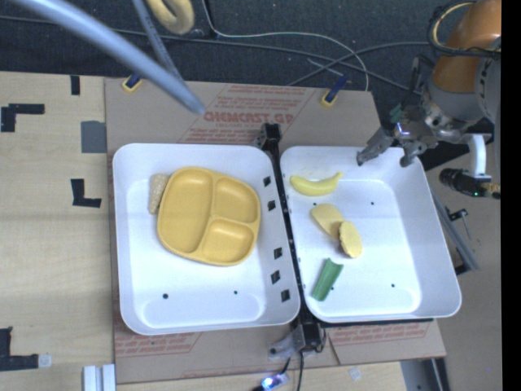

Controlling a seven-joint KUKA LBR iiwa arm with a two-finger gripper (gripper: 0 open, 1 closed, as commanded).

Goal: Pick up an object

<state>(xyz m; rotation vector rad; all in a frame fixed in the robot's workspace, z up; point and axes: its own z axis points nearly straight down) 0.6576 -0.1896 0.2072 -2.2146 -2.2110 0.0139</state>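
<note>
Since the gripper (385, 147) is hanging with its jaws spread and empty over the right bin's (431, 243) far edge, I'd go for the banana (314, 185) just below: probably light, slick plastic, so pinch mid-curve.

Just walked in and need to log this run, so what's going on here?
The arm's gripper hangs open over the top right edge of the right bin, holding nothing. In that bin lie a banana, two yellow pieces and a green stick, all untouched. The left bin holds a yellow divided plate with a tan piece beside it. No pick is made yet.
</note>
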